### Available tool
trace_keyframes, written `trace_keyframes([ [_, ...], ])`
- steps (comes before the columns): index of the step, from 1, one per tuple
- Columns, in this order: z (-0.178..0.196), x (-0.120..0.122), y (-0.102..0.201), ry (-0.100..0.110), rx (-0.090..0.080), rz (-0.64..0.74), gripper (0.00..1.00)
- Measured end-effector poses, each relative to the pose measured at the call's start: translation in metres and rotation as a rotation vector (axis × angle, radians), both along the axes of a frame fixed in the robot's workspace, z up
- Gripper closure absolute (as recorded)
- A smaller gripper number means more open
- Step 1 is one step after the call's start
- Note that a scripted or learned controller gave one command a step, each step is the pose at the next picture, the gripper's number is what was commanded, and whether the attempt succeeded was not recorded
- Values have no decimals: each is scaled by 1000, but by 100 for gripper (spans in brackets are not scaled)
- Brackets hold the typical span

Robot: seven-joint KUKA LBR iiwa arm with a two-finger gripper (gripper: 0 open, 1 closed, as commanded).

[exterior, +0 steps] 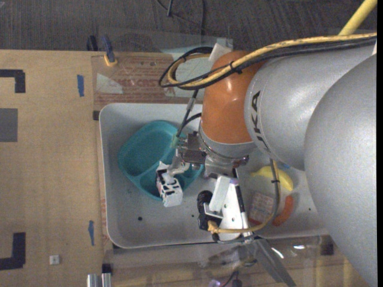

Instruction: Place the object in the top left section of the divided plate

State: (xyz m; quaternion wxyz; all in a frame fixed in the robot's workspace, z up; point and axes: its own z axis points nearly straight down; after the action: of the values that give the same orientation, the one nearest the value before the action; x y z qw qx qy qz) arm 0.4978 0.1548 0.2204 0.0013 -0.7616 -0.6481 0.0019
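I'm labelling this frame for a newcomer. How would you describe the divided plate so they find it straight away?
Start at the shallow white bin under the grey arm. The divided plate lies in its upper left part, just left of the arm's orange band. It is the one teal, rounded dish with raised ridges splitting it into sections; the white block with black marks at its lower edge is boxy and much smaller.

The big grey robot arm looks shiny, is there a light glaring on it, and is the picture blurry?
In the camera view, the grey arm carries soft bright sheen, not harsh glare; the orange band gleams too. The teal divided plate and the white bin look slightly soft but readable, with faint shadow under the arm.
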Motion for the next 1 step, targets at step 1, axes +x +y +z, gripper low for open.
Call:
trace_keyframes([
  [1, 9, 0, 0, 0, -1, 1, 100],
])
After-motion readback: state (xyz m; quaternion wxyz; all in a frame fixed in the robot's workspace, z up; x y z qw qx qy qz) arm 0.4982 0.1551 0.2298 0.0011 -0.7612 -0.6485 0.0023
